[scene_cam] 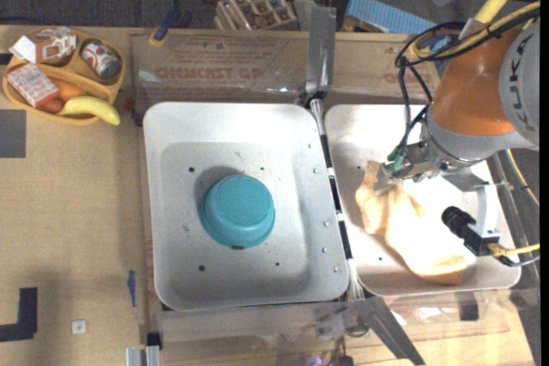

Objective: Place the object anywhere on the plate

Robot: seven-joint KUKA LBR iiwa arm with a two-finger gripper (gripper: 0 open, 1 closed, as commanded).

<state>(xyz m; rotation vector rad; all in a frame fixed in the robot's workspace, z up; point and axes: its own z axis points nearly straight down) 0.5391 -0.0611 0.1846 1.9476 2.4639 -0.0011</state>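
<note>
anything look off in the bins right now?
Yes: the teal plate in the left bin looks upside down, domed like an overturned bowl. In the right bin, a pale cloth lies crumpled in a heap under the gripper.

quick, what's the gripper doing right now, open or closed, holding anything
Gripper: down at the pale cloth in the right bin; open or closed cannot be told.

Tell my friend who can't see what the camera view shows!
A grey and orange robot arm reaches down over a crumpled pale yellow cloth in the right white bin. An upside-down teal bowl sits in the left white bin.
</note>
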